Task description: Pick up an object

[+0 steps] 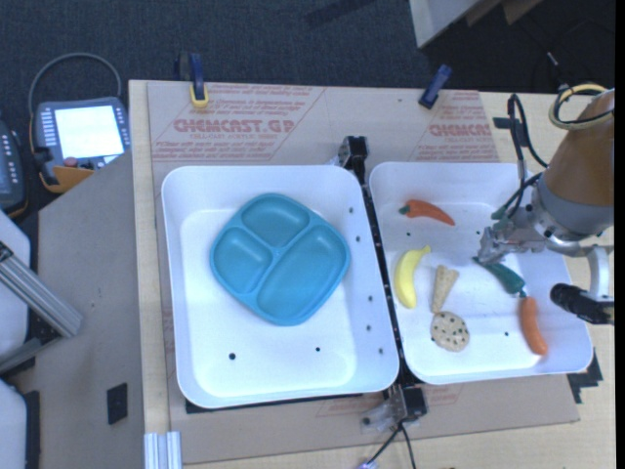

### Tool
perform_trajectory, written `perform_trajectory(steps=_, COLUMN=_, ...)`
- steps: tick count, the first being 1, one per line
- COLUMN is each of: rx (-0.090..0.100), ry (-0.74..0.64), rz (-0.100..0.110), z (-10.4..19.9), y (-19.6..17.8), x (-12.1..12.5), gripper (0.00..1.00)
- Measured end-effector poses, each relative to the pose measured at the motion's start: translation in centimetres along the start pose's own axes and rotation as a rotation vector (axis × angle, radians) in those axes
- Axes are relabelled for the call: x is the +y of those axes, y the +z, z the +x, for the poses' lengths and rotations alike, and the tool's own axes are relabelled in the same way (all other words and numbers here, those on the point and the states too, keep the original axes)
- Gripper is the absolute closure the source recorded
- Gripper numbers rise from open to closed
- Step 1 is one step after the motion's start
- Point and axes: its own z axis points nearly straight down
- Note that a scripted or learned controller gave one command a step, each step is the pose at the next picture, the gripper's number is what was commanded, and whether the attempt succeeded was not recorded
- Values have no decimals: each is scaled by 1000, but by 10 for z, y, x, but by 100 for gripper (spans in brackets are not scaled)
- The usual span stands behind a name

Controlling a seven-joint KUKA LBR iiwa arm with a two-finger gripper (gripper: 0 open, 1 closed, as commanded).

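In the right bin (pixel 576 360) lie an orange carrot (pixel 427 211) at the back, a yellow banana (pixel 411 277), a tan wedge (pixel 444 286), a speckled cookie (pixel 449 331), a dark teal piece (pixel 508 277) and a second orange carrot (pixel 532 325) at the right. My gripper (pixel 491 249) hangs low over the right bin's middle right. It is just up and left of the teal piece and close to it. Nothing shows held in it.
The left bin (pixel 186 350) holds a blue divided plate (pixel 280 258). A black divider with clamps (pixel 354 150) runs between the bins. The arm's orange band (pixel 586 164) crosses the right bin's far right edge. A tablet (pixel 86 130) lies off the bench at the left.
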Motion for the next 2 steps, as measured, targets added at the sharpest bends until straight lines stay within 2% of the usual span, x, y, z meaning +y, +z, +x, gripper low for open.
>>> perform_trajectory(steps=2, rx=-2, ry=-3, rz=-8, z=13, y=-102, x=3, gripper=100)
